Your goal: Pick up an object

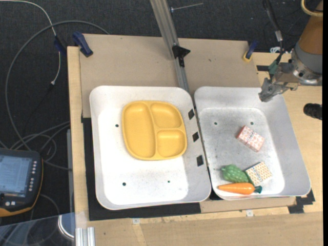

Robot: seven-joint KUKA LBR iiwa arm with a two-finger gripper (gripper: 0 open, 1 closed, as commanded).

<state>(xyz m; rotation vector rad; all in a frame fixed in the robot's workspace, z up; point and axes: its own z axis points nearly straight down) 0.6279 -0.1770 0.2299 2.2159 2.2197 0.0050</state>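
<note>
In the right bin (287, 137) lie a pink patterned box (250, 138), a green vegetable toy (234, 173), a yellow checked box (259, 173) and an orange carrot (237, 188) along the front edge. The left bin (102, 137) holds a yellow divided plate (154, 129). My gripper (268, 92) hangs over the right bin's back right corner, well behind the pink box and apart from every object. Nothing shows between its fingertips.
A metal post (166, 24) rises from the back of the bench between the bins. Blue clamps (82, 44) hold the board's back corners. Cables and a teach pendant (18, 181) lie on the floor at the left.
</note>
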